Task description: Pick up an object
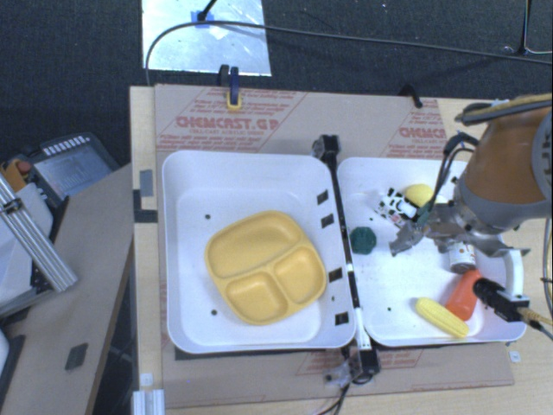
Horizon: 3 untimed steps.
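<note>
The right bin (380, 314) contains several small objects: a dark green ball (363, 239) near its left wall, a black-and-white cow figure (396, 204) touching a yellow ball (419, 194) toward the back, and an orange carrot (463, 293) just beside a yellow corn cob (441, 316) at the front. The hand (409, 234) sits low between the cow figure and the green ball; its opening cannot be determined. The left bin (186, 258) holds a yellow divided plate (264, 267). Both bins rest on the worktop (285, 119).

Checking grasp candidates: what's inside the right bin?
In the right bin: a green ball, a black-and-white toy, a yellow ball, an orange carrot and a yellow corn cob. The arm covers the bin's far right part.
</note>
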Available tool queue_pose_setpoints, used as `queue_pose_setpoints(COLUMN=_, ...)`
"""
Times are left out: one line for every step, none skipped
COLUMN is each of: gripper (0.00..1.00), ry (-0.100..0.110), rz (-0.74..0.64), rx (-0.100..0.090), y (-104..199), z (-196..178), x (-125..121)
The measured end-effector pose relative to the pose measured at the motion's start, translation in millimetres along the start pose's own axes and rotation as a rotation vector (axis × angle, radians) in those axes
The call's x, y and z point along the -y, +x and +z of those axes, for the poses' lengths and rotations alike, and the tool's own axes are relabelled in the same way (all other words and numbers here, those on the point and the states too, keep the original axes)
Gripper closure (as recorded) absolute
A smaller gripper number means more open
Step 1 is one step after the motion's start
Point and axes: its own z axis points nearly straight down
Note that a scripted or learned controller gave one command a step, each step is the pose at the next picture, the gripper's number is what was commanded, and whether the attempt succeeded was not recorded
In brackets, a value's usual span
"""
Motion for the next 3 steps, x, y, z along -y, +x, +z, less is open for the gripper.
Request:
queue_pose_setpoints(gripper=0.0, ry=-0.013, rz=-0.002, rx=0.002, y=0.1, z=-6.5, x=-3.0)
queue_pose_setpoints(gripper=0.0, ry=-0.012, rz=-0.001, rx=0.002, y=-1.6, z=40.5, x=-13.2)
queue_pose_setpoints(gripper=0.0, ry=-0.011, rz=-0.001, rx=0.001, y=-1.2, z=92.1, x=-14.1)
